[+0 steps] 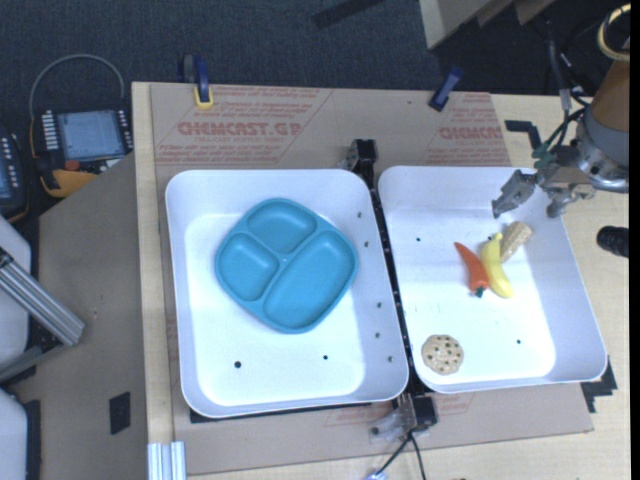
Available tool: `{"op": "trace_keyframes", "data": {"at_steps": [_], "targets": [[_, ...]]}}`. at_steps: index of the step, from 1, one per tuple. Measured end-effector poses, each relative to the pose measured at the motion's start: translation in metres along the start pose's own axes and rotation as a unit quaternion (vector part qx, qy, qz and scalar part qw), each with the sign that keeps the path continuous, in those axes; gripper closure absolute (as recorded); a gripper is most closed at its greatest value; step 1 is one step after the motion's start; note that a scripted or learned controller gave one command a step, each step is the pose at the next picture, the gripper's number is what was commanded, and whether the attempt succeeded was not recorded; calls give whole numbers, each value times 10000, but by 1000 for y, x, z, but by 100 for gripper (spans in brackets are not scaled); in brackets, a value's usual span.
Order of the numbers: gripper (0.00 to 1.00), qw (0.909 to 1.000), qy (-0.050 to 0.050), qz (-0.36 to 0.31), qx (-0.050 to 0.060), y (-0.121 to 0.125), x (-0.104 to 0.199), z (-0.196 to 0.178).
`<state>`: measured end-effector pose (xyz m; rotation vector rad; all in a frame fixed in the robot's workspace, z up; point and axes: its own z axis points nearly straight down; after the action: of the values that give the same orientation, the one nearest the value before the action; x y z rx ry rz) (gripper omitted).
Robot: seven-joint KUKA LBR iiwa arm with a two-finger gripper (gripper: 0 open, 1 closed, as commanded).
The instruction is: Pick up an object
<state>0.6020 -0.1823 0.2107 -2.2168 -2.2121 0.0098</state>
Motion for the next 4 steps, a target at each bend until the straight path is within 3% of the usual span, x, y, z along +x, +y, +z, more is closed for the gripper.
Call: {"op": "trace_keyframes", "data": {"at_steps": [1, 4], "targets": [[0, 10000, -12, -12, -55, 3, 0, -6], [0, 10000, -6, -11, -34, -2, -15, 128]]}}
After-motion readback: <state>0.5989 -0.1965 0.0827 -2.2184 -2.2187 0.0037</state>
